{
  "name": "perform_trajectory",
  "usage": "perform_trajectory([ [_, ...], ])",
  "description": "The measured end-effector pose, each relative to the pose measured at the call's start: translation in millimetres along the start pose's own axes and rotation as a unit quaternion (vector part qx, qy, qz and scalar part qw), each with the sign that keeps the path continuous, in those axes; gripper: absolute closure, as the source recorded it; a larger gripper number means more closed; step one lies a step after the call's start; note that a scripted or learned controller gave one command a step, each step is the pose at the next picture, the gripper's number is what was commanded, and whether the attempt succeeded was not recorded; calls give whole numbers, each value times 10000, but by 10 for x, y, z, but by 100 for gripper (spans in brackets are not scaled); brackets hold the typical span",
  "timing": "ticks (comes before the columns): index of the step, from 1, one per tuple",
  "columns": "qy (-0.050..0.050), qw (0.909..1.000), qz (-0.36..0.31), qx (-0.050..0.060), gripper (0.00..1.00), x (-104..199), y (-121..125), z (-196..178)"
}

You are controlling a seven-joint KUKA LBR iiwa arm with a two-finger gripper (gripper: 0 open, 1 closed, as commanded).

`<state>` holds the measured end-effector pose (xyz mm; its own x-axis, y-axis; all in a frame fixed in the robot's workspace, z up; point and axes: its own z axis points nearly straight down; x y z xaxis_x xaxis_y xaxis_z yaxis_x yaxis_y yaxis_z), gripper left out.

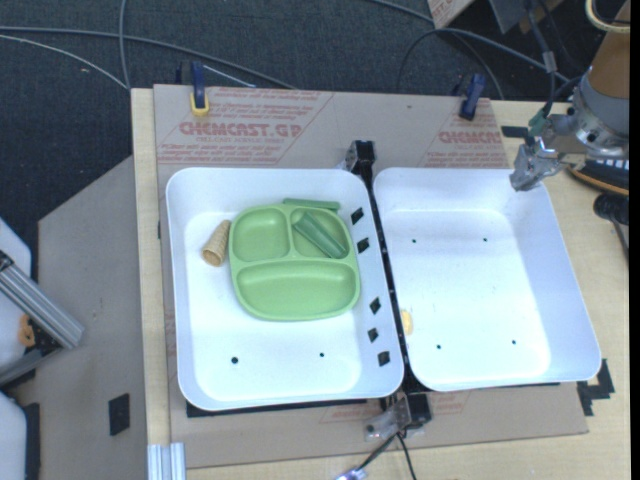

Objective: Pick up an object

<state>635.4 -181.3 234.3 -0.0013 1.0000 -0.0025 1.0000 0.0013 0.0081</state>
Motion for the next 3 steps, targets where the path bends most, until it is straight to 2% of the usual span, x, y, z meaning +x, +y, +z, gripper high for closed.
perform_trajectory([
  [1,6,10000,-2,26,100,2,8,9],
  [3,27,10000,-22,58,100,1113,-161,106],
])
